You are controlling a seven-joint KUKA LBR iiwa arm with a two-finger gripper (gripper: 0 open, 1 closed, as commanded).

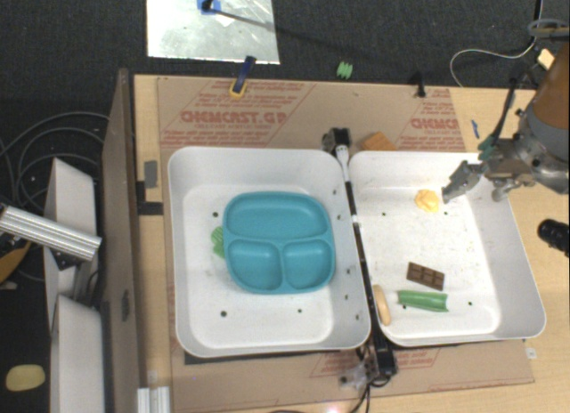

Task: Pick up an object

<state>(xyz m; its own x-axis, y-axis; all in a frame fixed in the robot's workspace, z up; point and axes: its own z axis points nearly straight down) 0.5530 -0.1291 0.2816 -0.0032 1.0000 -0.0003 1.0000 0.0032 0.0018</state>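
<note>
The right bin [512, 260] holds a small yellow piece [428, 199] near its back, a brown chocolate bar [425, 275] and a green bean-like piece [422, 301] toward the front, and a beige oval piece [382, 304] against its left wall. My gripper [476, 187] hangs over the back right of this bin, just right of the yellow piece. It is open and nothing sits between its fingers. In the left bin [191, 224] a blue divided plate [278, 242] lies flat, with a green piece [217, 240] peeking out at its left edge.
An orange object [378, 142] lies on the cardboard behind the right bin. A black clip [337, 141] sits where the two bins meet at the back. Cables hang near the arm [543, 126] at the right.
</note>
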